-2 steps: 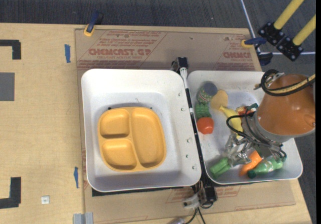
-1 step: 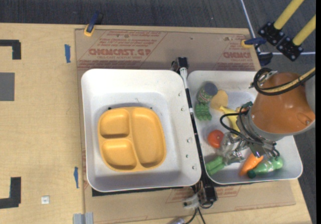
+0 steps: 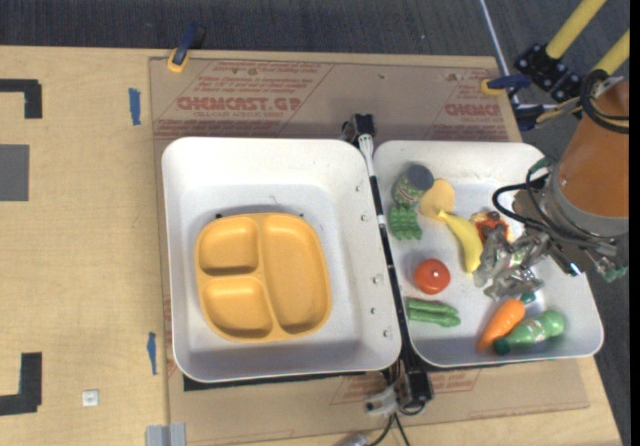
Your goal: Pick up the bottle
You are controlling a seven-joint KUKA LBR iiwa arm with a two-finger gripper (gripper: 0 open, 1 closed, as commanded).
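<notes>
A big brown bench [image 3: 80, 264] sits under everything. On it are two white bins side by side. The left bin [image 3: 190, 184] has a yellow tray [image 3: 263, 274] inside, and the tray has three parts.

The right bin [image 3: 570, 339] is full of little toy foods. The arm [image 3: 600, 164] comes in from the right, and its fat orange part hangs over the right side of this bin. Black wires loop around it.

The gripper [image 3: 512, 264] is shiny and grey. It points down into the right bin, in the middle of the toys. I cannot tell how it is set from here, because the metal bits are all mixed up with the things below them.

The bottle [image 3: 533, 330] is green with a white band. It lies on its side in the front right corner of the right bin. It is just below the gripper, near it but apart from it. Nothing is holding it.

A carrot [image 3: 500, 322] lies right next to the bottle, on its left, touching it. A banana [image 3: 462, 234] lies to the left of the gripper. A green can [image 3: 409, 186] lies at the back of the bin. A red tomato [image 3: 432, 276] sits near the middle. A green bean [image 3: 433, 313] lies in front of the tomato.
</notes>
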